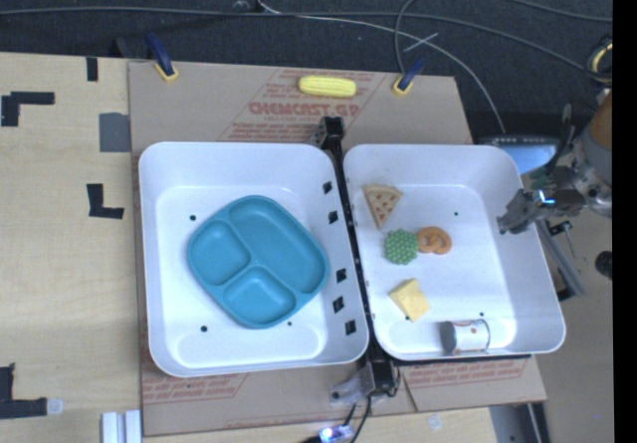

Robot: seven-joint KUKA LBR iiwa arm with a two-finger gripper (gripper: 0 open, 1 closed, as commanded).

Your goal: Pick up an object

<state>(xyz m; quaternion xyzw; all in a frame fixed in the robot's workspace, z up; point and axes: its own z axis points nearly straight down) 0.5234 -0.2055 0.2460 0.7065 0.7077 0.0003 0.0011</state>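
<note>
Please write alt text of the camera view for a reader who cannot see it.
The gripper hovers at the right edge of the right bin, which holds five small items. The left bin holds a blue divided plate.

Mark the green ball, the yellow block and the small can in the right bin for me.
green ball point(401, 247), camera view, middle of its bumpy top
yellow block point(409, 300), camera view, centre of its upper face
small can point(466, 335), camera view, middle of its side as it lies near the bin's front wall
</note>
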